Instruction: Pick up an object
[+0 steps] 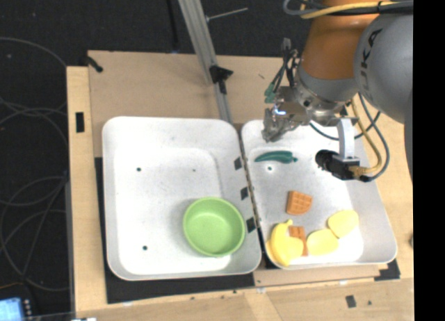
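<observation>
Nearest me, a green bowl (214, 225) sits in the left bin (139, 146); yellow pieces (311, 237) and an orange waffle (299, 203) lie in the right bin (375, 229). My gripper (275, 129) hangs above a teal object (275, 157); I cannot tell its finger spacing. Tan bench (139, 83), dark floor.

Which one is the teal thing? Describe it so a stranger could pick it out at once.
Start at the right-hand white bin, the one the arm reaches over. Near its far end, just below the gripper, lies the teal thing: a thin, slightly curved strip lying flat on the bin floor. It is the one dark green-blue item there; its neighbours, the orange waffle piece and yellow pieces, sit nearer the camera.
</observation>
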Controlling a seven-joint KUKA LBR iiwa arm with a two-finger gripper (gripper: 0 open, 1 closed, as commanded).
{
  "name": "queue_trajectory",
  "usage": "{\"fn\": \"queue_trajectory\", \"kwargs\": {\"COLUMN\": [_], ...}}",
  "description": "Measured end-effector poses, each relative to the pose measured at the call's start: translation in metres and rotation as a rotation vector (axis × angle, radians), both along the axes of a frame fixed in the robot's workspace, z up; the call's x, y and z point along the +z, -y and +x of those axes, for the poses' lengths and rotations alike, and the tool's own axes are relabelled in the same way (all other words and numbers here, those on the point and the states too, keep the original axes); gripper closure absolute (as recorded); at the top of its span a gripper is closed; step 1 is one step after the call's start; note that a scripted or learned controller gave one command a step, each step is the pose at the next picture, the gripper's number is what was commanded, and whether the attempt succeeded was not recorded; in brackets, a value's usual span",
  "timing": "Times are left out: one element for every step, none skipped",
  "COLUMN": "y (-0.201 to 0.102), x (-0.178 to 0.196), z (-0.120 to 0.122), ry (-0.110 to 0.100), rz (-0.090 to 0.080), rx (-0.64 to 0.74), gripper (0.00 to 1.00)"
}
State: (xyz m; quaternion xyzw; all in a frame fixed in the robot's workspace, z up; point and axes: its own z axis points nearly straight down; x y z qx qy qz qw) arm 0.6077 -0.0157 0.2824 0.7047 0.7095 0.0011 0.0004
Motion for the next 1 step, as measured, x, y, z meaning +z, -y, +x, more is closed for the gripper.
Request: {"fn": "queue_trajectory", "kwargs": {"y": [-0.0565], "x": [-0.0062], "z": [0.0011], "ry": [-0.003], "rz": [0.0], "rx": [0.0], "gripper": [1.0]}}
